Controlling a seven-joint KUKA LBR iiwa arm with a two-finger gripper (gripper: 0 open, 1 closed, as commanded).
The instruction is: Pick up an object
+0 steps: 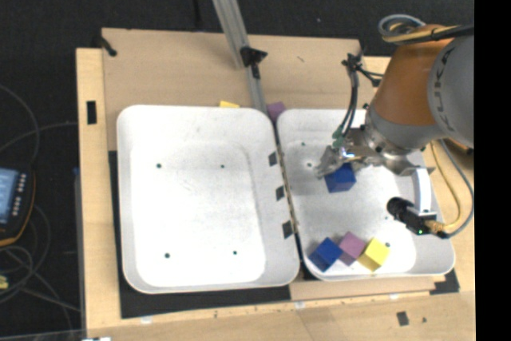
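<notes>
A blue cube sits in the right bin, in its upper middle. My gripper hangs directly over the cube's top edge and overlaps it; the grey and orange arm reaches in from the right. Whether the cube is gripped or only lies under the gripper is unclear from this angle. Near the bin's front edge lie another blue cube, a purple cube and a yellow cube, close together.
The left bin lies beside the right one across a shared divider. A slanted metal pole stands behind the bins. A small yellow block and a purple block rest just beyond the far rims.
</notes>
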